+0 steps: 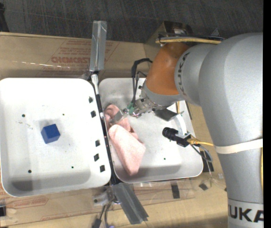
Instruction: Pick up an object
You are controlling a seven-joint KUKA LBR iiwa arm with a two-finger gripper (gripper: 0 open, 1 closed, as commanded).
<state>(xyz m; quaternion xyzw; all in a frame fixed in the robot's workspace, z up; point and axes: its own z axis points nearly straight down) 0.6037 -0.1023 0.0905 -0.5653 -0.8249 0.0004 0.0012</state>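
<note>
Bench top is brown cardboard (40, 51), printed in red, lying on dark carpet-like flooring (126, 4) that fills the 12 o'clock strip of the view. Two shallow white bins sit side by side on it: left bin (12, 103) and right bin (173, 165), their inner walls touching along a grey divider rail (98, 42) that carries small black clips.

Left bin: one blue cube (51, 133) at about 9 o'clock of the view centre, well apart from all four walls, bare white floor on every side.

Right bin: pink cloth (127, 147), crumpled, lying against the wall at the bin's 9 o'clock side and running down toward 6 o'clock, close to the front rim. Bare floor remains at the bin's 5 o'clock corner.

Arm (230, 103) enters from 3 o'clock and covers the right bin's 3 o'clock rim; orange band (164, 75) sits over the bin's 12 o'clock portion. Gripper (126, 112) is low at the upper end of the cloth, touching or just above it. Fingers too small and cluttered to read: cannot tell whether apart or together, nor whether cloth is between them. A black cylindrical fitting (171, 134) with a yellow cable hangs at the bin's 3 o'clock side
</note>
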